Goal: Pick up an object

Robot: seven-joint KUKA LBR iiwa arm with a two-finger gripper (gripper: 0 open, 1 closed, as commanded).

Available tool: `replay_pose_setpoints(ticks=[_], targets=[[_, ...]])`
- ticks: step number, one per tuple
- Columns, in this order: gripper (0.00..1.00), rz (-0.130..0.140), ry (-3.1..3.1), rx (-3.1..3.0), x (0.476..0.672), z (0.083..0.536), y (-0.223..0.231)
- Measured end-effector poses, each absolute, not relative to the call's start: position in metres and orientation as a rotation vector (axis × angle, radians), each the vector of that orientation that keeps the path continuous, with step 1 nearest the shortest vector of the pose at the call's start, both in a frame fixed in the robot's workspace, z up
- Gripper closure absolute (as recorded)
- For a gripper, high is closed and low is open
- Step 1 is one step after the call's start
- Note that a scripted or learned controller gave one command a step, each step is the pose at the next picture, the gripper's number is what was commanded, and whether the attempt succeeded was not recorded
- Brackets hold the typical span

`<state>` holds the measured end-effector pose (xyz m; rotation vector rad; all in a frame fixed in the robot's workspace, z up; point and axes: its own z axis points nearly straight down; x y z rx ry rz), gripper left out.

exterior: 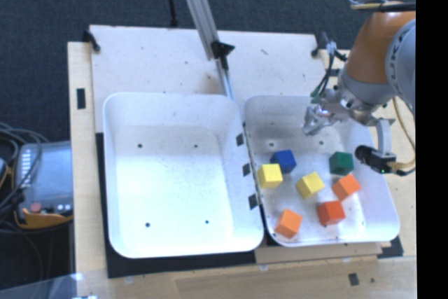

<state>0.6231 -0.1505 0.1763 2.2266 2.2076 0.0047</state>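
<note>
While the arm (378,45) reached in from the right, its gripper (316,120) hung over the far part of the right bin (280,108), above bare floor w/ nothing under it — whether it was open or closed I couldn't tell, and no object was seen in its hold. All 7 cubes sat in that right bin, loosely clustered toward the near side, prob. so any 1 could serve as the target: blue cube (283,160) nearest the gripper, touching a yellow cube (270,175) beside the bin's left wall; a 2nd yellow cube (309,185) in the middle; green cube (341,163) to the right; orange cube (346,187) just below it; red cube (330,212); and another orange cube (288,223) at the near rim. The left bin (112,150) held no cubes — likely the drop side. Judged: pick not yet begun.
</note>
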Motion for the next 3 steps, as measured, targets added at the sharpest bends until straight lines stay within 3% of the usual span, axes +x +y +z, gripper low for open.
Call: replay_pose_setpoints(ticks=[1, 3], targets=[[1.0, 0.004, 2.213, 2.224, 0.624, 0.205, -0.152], [1.0, 0.005, 2.229, 2.212, 0.637, 0.217, -0.038]])
